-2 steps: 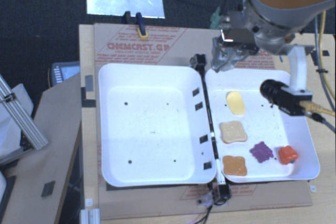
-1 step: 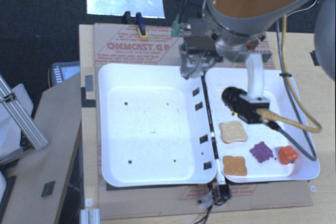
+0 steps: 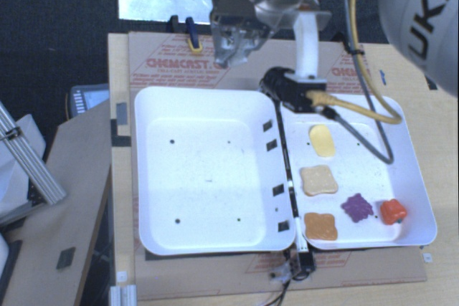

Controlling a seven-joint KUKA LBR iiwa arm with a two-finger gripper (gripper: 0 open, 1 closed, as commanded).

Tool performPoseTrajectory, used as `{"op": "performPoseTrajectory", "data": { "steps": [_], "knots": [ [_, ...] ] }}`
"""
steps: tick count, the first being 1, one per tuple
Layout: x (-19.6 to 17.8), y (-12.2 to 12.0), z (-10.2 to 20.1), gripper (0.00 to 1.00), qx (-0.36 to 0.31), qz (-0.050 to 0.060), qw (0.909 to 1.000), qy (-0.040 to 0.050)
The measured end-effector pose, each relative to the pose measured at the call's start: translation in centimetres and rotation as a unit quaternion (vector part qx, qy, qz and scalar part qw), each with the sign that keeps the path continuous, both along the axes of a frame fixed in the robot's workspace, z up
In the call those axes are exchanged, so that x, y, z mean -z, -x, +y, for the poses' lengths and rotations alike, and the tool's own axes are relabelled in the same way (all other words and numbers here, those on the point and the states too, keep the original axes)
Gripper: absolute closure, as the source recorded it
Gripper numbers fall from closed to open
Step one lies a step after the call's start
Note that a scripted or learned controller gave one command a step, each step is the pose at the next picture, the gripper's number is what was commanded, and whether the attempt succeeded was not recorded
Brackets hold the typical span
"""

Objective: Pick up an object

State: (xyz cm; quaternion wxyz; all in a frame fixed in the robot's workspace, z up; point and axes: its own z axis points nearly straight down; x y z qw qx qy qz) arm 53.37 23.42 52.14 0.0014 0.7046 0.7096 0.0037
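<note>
Camera view from above gives me five small pieces to choose from, all lying on the floor of the right bin [image 3: 405,168]. A yellow oval piece [image 3: 322,140] sits toward that bin's far end. A tan toast-shaped piece [image 3: 318,180] lies about midway along its left wall. An orange-brown square piece [image 3: 320,226] sits in its near-left corner. Those three make a loose line down the bin's left side, each apart from the next. A purple lumpy piece [image 3: 356,207] lies close to the bin's near wall. A red-orange piece [image 3: 392,211] rests just beside it, toward the bin's near-right corner. The jaws hang outside the right bin, beyond its far-left corner and well apart from every piece. From this angle I cannot tell whether they are released or clenched. The grey arm [image 3: 423,3] carrying them comes in above the right bin's far end. The left bin [image 3: 208,175] sits against the right bin's left wall, with small black clips [image 3: 272,147] spaced along the seam between them. Under the right bin lies a cardboard sheet [image 3: 165,61] with red lettering, which reaches out past the bin's far wall and lies below the jaws. The sheet rests on the table [image 3: 79,168].
</note>
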Motion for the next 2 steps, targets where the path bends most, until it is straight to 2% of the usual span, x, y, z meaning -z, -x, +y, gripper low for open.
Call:
{"op": "performPoseTrajectory", "data": {
  "steps": [1,2],
  "knots": [
    [-1.0,0.1,-0.2,1.0,0.0,0.001,1.0,0.0001],
    [18.2,-3.1,-0.1,1.0,0.004,0.009,0.9999,0.0043]
  ]
}}
